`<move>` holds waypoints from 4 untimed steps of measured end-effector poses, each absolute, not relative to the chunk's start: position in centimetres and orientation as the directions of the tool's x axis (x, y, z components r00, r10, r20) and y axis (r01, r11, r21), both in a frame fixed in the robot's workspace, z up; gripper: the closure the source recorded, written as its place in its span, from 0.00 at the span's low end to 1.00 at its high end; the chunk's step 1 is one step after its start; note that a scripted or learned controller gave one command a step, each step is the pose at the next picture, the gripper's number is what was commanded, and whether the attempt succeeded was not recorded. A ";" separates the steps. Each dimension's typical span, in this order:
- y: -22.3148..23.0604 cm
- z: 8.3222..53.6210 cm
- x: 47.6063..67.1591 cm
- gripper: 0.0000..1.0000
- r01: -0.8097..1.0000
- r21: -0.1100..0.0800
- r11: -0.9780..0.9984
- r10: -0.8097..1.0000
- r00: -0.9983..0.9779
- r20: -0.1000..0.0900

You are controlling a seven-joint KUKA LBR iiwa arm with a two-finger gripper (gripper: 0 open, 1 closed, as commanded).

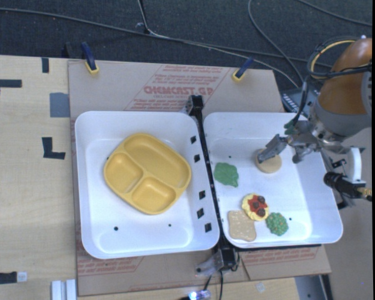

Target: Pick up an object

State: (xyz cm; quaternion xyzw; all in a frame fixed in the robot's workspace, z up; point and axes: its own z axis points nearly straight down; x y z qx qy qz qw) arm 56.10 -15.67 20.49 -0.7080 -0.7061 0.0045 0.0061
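Note:
My gripper (283, 153) hovers over the upper part of the right bin (312, 186), with its fingers spread open and nothing between them. Its left finger (272, 148) stands just above a tan round biscuit (269, 164) and partly covers the biscuit's top edge. Lower in the same bin lie a green leafy piece (226, 174), a yellow piece with red and dark topping (255, 207), a small green broccoli-like piece (277, 224) and a pale bread slice (241, 226).
The left bin (94, 230) holds a yellow divided plate (148, 172). A black divider (203, 167) runs between the bins. Two clamps (89, 60) (240, 72) pin the cardboard sheet at the back. Cables trail across the dark floor behind.

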 end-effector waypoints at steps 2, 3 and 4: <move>-14.8 16.6 56.2 0.00 1.000 -0.006 0.001 1.000 -0.001 0.001; -15.6 10.7 55.9 0.00 1.000 -0.006 0.000 1.000 0.000 0.000; -15.6 8.4 56.0 0.00 1.000 -0.001 0.002 1.000 -0.002 -0.001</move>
